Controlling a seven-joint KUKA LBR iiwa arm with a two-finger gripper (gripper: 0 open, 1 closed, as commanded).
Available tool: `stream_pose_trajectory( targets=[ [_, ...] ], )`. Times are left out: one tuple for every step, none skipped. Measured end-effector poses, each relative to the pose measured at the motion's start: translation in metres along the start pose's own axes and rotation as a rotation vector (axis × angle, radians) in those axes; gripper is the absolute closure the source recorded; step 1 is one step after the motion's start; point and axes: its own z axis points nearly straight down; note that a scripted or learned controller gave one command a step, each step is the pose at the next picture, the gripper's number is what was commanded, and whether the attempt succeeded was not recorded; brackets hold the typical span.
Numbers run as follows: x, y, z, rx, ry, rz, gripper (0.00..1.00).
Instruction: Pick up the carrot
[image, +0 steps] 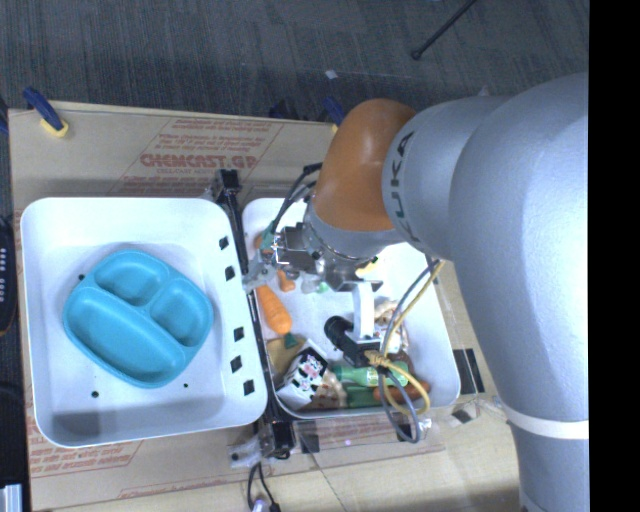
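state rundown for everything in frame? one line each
carrot: lying in the right bin by its left wall, not between the jaws
gripper: low over the right bin, just above the carrot; open or shut cannot be told
blue tray: lying flat in the left bin, compartments up
right bin: holds the carrot and a heap of small items at its near end
left bin: holds the blue tray

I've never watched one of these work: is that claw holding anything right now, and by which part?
It cannot be told. The gripper sits in the right white bin just above the small orange carrot, but the arm hides its tips.
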Motion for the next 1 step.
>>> stream_pose_trajectory(
  targets=[
    [-0.0510,-0.0369,-0.0024,-0.001,-0.002,0.339,0.00]
  ],
)
